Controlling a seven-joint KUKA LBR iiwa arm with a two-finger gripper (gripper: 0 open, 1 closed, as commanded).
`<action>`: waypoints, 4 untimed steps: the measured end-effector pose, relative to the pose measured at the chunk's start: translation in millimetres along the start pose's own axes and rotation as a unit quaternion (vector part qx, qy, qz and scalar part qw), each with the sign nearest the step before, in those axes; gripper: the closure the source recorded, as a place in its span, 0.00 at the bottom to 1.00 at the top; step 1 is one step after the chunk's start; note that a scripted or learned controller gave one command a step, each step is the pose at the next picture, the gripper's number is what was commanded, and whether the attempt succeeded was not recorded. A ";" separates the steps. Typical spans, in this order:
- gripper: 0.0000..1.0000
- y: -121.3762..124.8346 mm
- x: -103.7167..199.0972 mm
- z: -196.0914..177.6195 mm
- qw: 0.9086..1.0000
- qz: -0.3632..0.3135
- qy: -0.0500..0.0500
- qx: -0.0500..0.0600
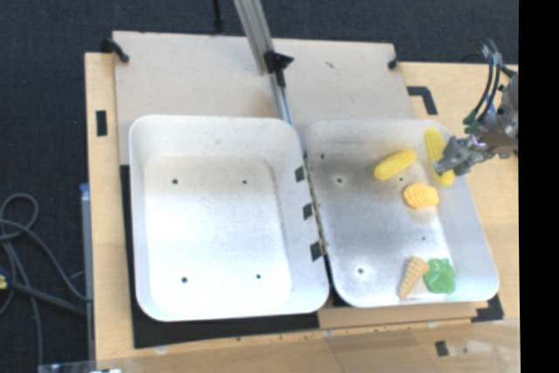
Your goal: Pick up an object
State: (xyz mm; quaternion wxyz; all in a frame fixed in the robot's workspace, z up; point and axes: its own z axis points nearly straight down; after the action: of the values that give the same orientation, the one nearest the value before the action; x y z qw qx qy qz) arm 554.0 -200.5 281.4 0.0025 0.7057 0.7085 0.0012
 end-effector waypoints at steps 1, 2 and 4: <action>1.00 -14.5 49.1 3.4 1.000 -0.001 0.001 0.002; 1.00 -10.2 108.0 7.2 1.000 -0.001 0.001 0.002; 1.00 -28.4 218.0 14.5 1.000 -0.002 0.002 0.002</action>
State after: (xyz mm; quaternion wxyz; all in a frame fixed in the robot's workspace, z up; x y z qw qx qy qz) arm 524.8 17.4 266.4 -0.0004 0.7044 0.7098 0.0010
